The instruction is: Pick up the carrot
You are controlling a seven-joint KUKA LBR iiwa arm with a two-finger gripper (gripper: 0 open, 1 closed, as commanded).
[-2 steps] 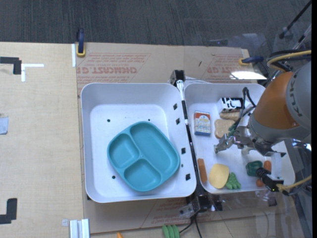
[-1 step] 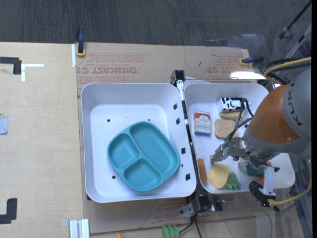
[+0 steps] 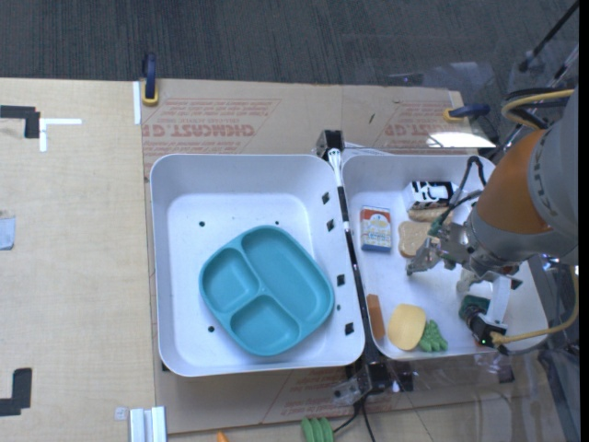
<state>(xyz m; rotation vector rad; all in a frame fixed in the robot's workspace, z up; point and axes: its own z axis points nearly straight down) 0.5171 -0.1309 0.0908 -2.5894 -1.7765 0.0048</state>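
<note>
Where the table [image 3: 74, 274] comes nearest the camera, a green object [image 3: 317, 428] lies on the cardboard just outside the bins. Next in, along the near wall of the right bin [image 3: 515, 334], sit a green leafy toy [image 3: 433, 338] and a yellow rounded piece [image 3: 407, 327] touching it, with the carrot [image 3: 375, 314], a thin orange stick, lying lengthwise just beside the yellow piece against the bin's left wall, apart from the tool. The left bin [image 3: 175, 265] holds a teal divided tray [image 3: 267, 289] set at a slant. Farther in, the tool [image 3: 425, 258] hangs over the middle of the right bin, its prongs seemingly spread a little with nothing between them, though the view is too small to be sure. Beyond it lie a tan slice [image 3: 411, 238], a small red and blue box [image 3: 375, 229], and a black and white item [image 3: 432, 191] near the far wall. Blue and yellow clamps [image 3: 149, 78] grip the cardboard's far edge.
</note>
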